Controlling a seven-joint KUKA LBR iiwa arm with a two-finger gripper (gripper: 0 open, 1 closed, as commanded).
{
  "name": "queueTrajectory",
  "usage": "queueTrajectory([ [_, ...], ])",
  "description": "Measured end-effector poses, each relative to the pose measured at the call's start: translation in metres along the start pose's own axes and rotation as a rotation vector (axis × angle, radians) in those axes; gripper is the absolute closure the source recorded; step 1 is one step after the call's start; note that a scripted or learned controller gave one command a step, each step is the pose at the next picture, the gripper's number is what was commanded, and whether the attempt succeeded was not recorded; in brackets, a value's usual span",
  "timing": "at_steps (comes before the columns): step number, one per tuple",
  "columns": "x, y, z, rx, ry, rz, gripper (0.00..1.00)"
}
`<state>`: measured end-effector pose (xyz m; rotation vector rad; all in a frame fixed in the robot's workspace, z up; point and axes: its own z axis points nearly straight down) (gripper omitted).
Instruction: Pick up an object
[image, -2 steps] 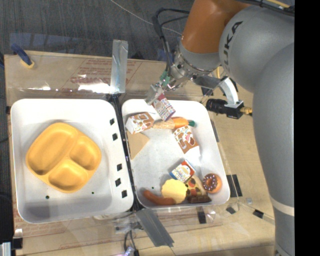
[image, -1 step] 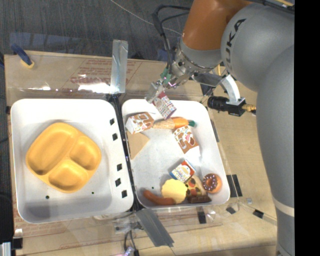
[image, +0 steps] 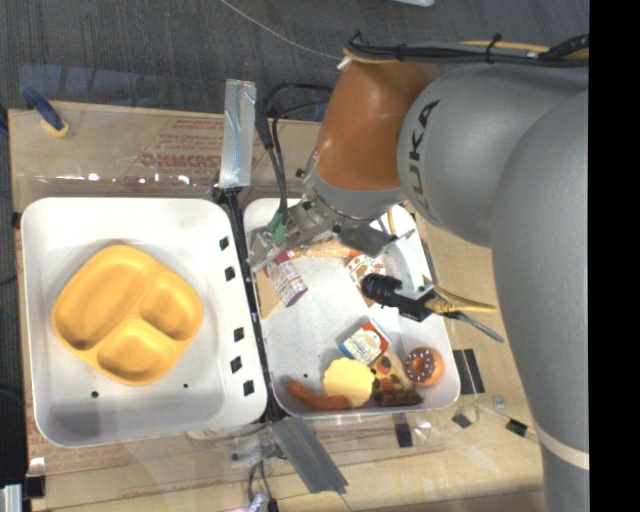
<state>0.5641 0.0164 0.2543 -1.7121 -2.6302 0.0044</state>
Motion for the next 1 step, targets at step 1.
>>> queueTrajectory([
  [1, -0.1125, -0.0258, -0.1146, -0.009, -0.006, 0.198, 1.0],
])
